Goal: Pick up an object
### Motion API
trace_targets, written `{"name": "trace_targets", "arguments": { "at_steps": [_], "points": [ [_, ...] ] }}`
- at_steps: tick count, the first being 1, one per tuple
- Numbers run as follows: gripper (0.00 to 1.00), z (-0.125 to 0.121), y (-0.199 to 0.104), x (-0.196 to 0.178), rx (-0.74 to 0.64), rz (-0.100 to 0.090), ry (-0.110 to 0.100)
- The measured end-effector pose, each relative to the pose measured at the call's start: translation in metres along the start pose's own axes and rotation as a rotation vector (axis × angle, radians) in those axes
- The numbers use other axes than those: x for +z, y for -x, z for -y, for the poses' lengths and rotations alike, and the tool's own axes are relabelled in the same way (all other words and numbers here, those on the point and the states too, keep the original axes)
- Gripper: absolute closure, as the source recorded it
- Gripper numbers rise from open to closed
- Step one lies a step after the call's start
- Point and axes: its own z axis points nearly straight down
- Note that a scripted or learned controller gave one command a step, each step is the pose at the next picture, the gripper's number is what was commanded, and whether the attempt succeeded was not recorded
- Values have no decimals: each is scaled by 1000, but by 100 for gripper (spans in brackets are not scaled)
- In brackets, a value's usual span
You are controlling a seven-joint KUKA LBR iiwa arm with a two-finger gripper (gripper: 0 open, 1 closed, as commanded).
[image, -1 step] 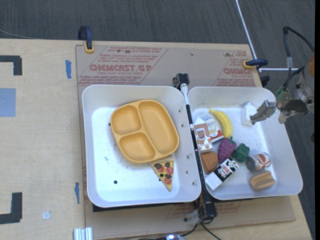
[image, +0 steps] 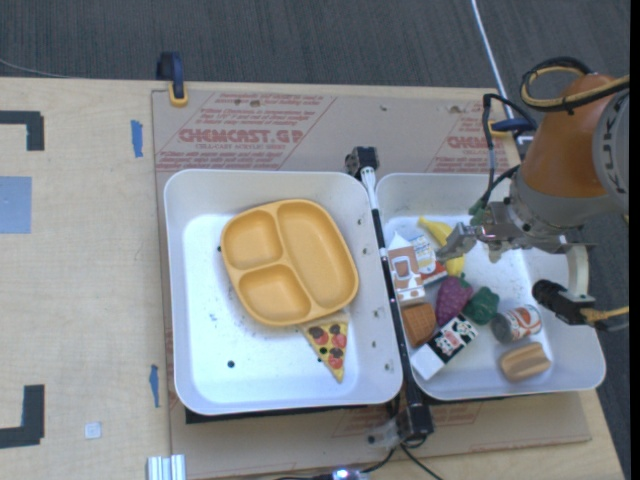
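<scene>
You see two white bins side by side on the bench. The left bin (image: 190, 298) bears a yellow divided plate (image: 288, 261) and, touching its lower edge, a toy pizza slice (image: 330, 346). A black clamp (image: 362, 160) sits at the top of the wall between the two bins.

The right bin (image: 585, 373) is crowded, and all the small toys lie close together in its left and lower part. Near the dividing wall you find a white carton with an orange print (image: 410, 266), a brown waffle-like piece (image: 419, 322) below it, and a black and white carton (image: 447, 345) that lies tilted. Between them are a purple bunch of grapes (image: 453, 296) and a green piece (image: 482, 305). Further right lie a small can (image: 520, 322) and a bread roll (image: 524, 361). A yellow banana (image: 438, 233) lies at the top of the group.

The gripper (image: 478, 236) hangs over the upper part of the right bin, just beside the banana and above the grapes. You cannot tell how far its fingers stand apart, and nothing shows between them. The grey arm with its orange band (image: 565, 158) covers the right upper corner of this bin.
</scene>
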Motion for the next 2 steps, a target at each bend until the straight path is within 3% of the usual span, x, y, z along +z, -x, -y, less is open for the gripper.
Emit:
{"name": "trace_targets", "arguments": {
  "at_steps": [1, 2],
  "points": [
    [0, -26, -4, 46, 1, 2, 9],
    [100, -27, -4, 35, 2, 2, 13]
  ]
}}
